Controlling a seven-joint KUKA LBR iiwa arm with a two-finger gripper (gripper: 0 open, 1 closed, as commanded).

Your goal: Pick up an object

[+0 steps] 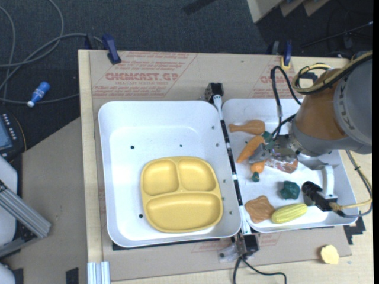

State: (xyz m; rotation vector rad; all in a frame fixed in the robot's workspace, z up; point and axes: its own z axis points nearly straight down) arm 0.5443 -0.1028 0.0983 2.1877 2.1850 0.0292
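Right bin (pixel 240 109) holds the loose toys, left bin (pixel 118 118) holds a yellow tray (pixel 180 194) with three compartments. The arm (pixel 334 114) comes in from the right and is low over the right bin. The pincer (pixel 272 150) sits in the bin's upper middle; the view is too cluttered there, so I cannot tell whether it is wide, narrow or holding anything.

Carrot (pixel 248 151) lies tilted, just left of the pincer, its upper right end touching or right at the pincer tip - cannot tell which. Drumstick (pixel 249 126) is just above the carrot, near the pincer's upper left. Reddish piece (pixel 285 166) lies right under the pincer, partly hidden by it. Small orange bit (pixel 256 175) is below the carrot, near the bin's left wall.

Lower down, apart from the pincer: green lump (pixel 290 189), brown piece (pixel 259 207) at the bin's lower left, and a yellow-green cob (pixel 289 213) beside it - the two about touching.

A yellow scrap (pixel 329 254) lies on the bench (pixel 148 74), outside the bins at lower right.
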